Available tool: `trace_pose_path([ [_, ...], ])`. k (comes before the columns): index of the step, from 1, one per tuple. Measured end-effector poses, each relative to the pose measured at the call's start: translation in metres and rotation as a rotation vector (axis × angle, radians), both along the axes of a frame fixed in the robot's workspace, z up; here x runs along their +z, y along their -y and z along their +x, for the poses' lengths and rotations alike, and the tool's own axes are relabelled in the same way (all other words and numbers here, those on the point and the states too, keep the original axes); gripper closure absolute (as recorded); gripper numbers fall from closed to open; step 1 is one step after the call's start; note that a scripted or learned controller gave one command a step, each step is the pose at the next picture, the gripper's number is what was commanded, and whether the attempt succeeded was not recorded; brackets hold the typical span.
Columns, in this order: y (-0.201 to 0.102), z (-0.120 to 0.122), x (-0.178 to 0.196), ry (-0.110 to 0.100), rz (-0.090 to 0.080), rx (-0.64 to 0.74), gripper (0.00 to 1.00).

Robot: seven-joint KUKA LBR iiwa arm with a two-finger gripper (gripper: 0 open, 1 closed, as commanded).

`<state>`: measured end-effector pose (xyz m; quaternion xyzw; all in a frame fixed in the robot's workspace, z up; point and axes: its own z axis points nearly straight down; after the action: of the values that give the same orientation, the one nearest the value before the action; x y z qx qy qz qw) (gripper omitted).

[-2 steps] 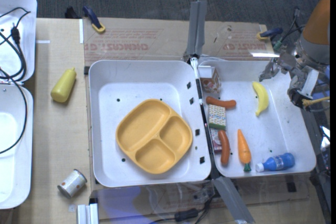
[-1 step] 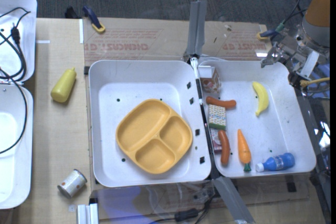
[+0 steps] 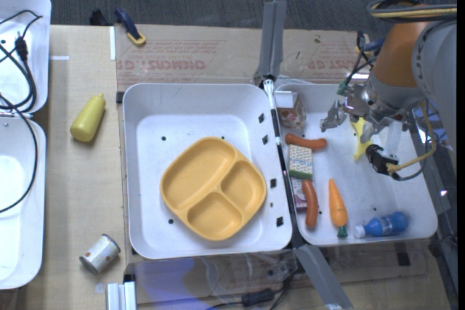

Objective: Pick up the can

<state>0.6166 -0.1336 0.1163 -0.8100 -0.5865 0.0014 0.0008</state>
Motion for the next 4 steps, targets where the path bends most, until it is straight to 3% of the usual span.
trace_pose_path([
  [1, 0.039, 0.042, 0.038, 0.003, -0.002, -0.238, 0.00],
  [2, -0.025, -0.029, -0.023, -0.002, 0.000, -0.262, 0.00],
  [3, 0.047, 0.027, 0.029, 0.003, -0.002, -0.256, 0.00],
  [4, 0.066, -0.081, -0.026, -0.006, 0.010, -0.187, 0.00],
])
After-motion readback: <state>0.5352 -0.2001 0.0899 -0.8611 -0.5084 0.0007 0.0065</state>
